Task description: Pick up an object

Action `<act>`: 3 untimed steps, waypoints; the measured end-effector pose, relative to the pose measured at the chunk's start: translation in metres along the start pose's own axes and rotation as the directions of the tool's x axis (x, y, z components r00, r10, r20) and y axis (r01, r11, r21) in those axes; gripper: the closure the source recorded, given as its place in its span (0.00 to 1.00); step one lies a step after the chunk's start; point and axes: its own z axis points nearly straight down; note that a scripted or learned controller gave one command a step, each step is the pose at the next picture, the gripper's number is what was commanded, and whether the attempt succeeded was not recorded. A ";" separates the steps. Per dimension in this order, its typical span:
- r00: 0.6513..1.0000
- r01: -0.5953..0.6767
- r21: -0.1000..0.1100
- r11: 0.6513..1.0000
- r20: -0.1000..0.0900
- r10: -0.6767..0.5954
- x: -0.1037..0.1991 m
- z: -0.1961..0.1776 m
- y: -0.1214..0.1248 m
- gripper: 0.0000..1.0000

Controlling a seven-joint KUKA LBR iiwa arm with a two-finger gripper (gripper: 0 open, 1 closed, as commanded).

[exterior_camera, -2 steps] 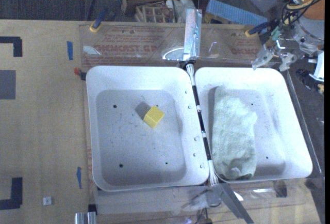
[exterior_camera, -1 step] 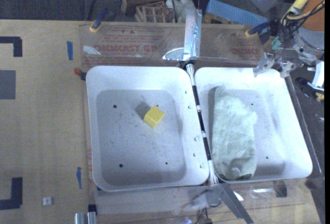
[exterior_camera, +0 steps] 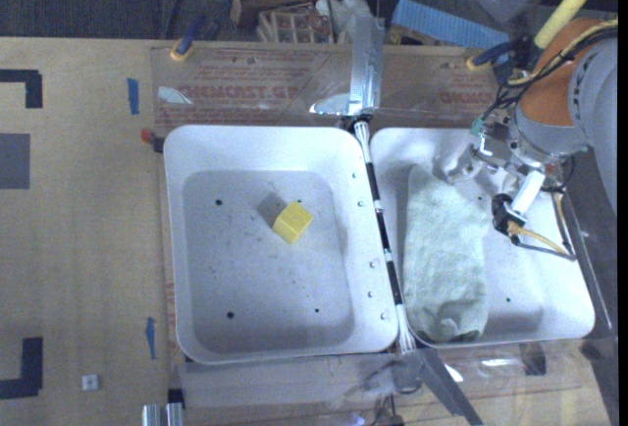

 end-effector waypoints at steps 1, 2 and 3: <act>1.000 0.002 -0.002 1.000 0.000 -0.002 0.001 -0.011 0.001 1.00; 0.998 -0.063 -0.001 0.998 0.000 0.063 0.063 -0.097 -0.033 1.00; 0.979 -0.202 0.004 0.979 0.001 0.202 0.105 -0.133 -0.122 1.00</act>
